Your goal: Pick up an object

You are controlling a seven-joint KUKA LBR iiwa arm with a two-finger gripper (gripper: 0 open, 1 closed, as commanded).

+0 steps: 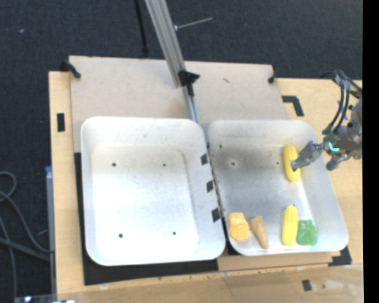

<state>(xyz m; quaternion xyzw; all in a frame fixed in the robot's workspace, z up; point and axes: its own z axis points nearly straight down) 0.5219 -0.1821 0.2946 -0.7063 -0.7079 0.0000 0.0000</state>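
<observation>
step: approach, nothing lifted | gripper (317, 156) spread wide, one finger (303, 156) touching yellow piece (291, 163) at right bin (252, 137) far edge | next: I'd centre both fingers astride it, then close and raise | corn (290, 225) lies nearer

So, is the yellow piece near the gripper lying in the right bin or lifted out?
Lying in it. The yellow piece rests on the floor of the right bin; one finger of the gripper reaches it.
</observation>
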